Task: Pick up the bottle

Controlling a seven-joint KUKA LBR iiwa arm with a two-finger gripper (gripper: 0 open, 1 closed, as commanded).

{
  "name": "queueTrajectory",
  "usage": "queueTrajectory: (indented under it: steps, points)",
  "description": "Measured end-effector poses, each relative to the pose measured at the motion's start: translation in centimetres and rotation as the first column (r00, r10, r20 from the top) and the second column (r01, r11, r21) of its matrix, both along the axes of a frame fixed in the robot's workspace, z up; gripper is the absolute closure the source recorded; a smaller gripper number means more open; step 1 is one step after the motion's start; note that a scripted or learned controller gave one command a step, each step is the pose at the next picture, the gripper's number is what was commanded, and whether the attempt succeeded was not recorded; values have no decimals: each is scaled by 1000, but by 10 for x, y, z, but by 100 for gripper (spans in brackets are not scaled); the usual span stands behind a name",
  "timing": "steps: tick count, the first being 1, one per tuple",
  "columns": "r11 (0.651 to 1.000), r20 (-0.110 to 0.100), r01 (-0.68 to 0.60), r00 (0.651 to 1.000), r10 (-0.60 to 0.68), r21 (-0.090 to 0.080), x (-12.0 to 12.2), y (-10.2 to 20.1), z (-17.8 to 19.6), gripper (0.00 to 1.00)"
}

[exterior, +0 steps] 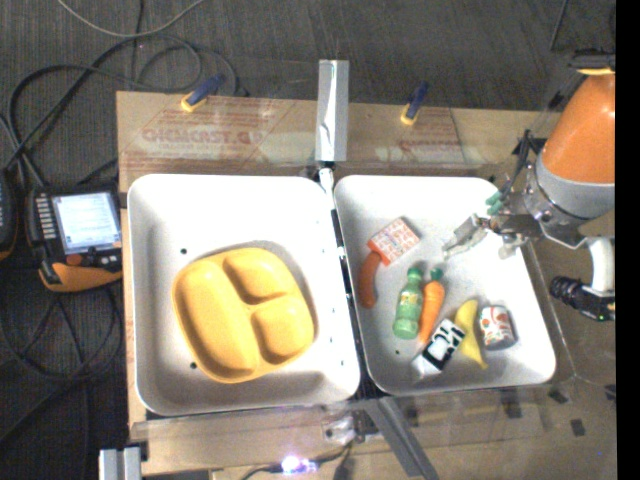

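Bench (150, 128) of pale brown board, flat, two blue-and-yellow clamps at its far edge. Landmark is the right bin (520, 363): shallow white plastic, rounded corners, smooth glossy floor. Left bin (160, 218) touches it side to side, same shape, and holds a yellow divided tray (245, 313), matte plastic, soft squarish outline with three compartments. Arm (585, 148) comes over the right bin's right rim, grey body under a rounded orange shell. Gripper (470, 236) hangs above the right bin's upper right part, thin metal fingers pointing left toward the bin's middle; whether they are spread or pressed together I cannot tell, and nothing shows between them.

Bottle (409, 303) lies near the right bin's centre: green, translucent-looking plastic, small white cap end toward the far rim, label band on its body. Carrot (431, 308) just right of it, orange tapered, green top. Reddish sausage (368, 278) left of the bottle, smooth rounded cylinder. Red-and-white checked packet (394, 239) beyond it, flat. Toward the bin's near rim: black-and-white carton (441, 349), yellow banana (470, 330) touching it, small red-and-white can (496, 327) on its side.
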State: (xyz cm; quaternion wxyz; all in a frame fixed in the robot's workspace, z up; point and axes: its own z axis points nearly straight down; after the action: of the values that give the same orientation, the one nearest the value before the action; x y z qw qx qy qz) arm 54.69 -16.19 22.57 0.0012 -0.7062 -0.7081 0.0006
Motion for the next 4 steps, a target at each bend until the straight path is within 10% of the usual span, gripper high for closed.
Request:
queueTrajectory:
  steps: [1,2,3,4]
  points:
    - [998,-2,-61,998,61,1,-44,66,-102,0]
    - [978,9,209,978,-209,2,-26,66,-135,0]
    - [996,0,86,996,-86,-2,-11,94,-43,0]
    - [1000,-2,-25,1000,25,-2,-5,57,-110,0]
